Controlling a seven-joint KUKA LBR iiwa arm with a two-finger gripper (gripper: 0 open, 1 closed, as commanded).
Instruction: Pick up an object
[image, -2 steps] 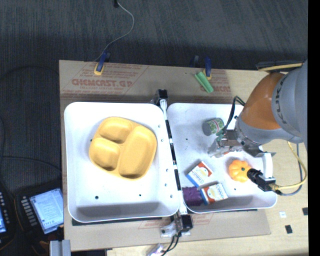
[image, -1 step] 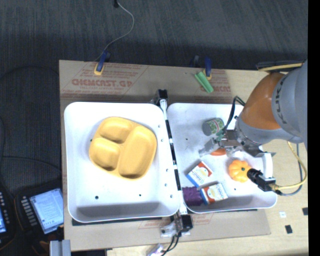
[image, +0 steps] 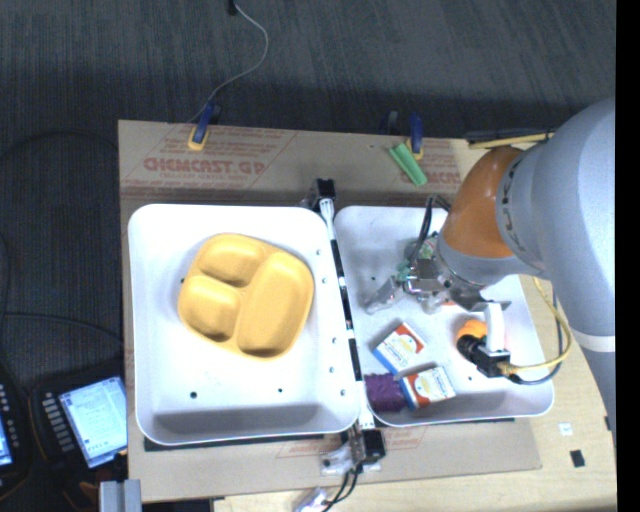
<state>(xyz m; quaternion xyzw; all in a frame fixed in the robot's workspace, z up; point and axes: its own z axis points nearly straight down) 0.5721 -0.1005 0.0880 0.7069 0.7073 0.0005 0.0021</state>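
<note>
- The grey arm (image: 560, 200) is reaching in from the right, its orange band sitting over the far half of the right bin (image: 375, 235).
- The gripper (image: 388, 292) is hanging low over the middle-left part of the right bin, near the divide between the two bins; from this angle it cannot be told whether it is open or closed, and nothing is visibly sitting in its grasp.
- A small white-and-orange box (image: 400, 348) is lying on the right bin's floor just on the near side of the gripper, apart from it.
- A second small box (image: 430, 385) of similar colouring is lying nearer the bin's front wall, beside the first.
- A purple object (image: 383, 390) is resting in the near-left corner of the right bin, touching the second small box.
- A large yellow lobed object (image: 247, 293) is occupying the centre of the left bin (image: 160, 390), well apart from the gripper.
- Both bins are standing on a brown cardboard sheet (image: 210, 165) with red lettering; two blue clamps (image: 203, 126) are gripping its far edge, and a green item (image: 408, 163) is lying on it behind the right bin.
</note>
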